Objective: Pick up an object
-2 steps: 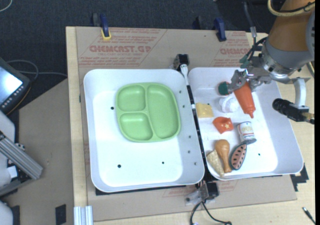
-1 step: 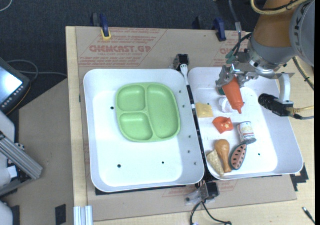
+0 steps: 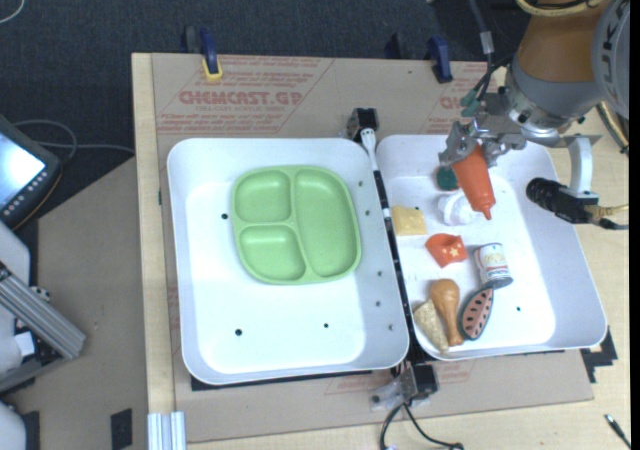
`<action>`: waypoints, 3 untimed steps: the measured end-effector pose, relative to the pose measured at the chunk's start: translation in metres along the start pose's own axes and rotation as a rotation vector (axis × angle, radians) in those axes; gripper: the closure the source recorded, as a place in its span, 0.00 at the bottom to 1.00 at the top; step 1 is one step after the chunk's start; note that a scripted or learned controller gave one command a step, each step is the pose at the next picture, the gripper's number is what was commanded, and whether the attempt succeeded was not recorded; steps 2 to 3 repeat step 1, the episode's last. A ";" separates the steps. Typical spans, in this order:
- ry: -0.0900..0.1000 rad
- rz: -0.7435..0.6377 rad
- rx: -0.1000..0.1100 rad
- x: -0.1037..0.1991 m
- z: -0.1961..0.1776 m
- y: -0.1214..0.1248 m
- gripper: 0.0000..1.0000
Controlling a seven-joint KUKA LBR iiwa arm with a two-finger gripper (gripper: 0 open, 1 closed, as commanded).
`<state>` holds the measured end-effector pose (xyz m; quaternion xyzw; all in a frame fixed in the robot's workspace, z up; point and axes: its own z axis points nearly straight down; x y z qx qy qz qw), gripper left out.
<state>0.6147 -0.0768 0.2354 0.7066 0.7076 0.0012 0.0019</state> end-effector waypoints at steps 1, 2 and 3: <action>0.001 0.001 0.005 0.000 0.001 -0.003 1.00; 0.001 0.001 0.005 0.000 0.001 -0.003 1.00; 0.001 0.001 0.005 0.000 0.001 -0.003 1.00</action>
